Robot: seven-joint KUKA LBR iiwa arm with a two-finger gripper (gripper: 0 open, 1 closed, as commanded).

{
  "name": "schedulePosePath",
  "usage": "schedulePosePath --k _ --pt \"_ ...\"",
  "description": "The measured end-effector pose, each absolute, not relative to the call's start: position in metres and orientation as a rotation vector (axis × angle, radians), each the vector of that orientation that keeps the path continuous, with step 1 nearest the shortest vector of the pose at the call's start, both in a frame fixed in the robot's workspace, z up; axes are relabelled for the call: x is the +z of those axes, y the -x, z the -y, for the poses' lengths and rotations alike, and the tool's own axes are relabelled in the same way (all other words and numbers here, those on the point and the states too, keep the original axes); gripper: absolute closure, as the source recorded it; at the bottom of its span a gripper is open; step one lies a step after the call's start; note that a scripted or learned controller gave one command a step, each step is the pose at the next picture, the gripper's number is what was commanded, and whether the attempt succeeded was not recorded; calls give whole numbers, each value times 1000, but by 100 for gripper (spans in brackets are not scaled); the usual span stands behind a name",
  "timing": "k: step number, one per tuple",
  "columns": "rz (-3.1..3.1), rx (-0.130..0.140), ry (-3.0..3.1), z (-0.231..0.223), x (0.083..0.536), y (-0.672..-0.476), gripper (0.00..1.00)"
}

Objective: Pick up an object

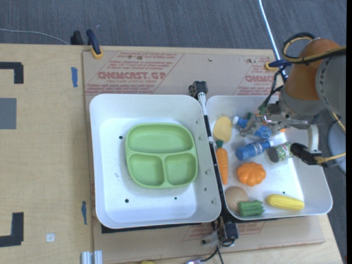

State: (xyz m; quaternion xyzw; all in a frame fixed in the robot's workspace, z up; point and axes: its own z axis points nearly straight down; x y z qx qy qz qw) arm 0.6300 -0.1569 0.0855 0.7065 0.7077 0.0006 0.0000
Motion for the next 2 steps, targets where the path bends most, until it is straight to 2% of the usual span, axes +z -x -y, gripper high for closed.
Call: schedulePosePath --k 1,2 --pt "-2228 -8 -2221 158 95 -628 100" --pt "-2222 2 -2218 116 209 -637 100"
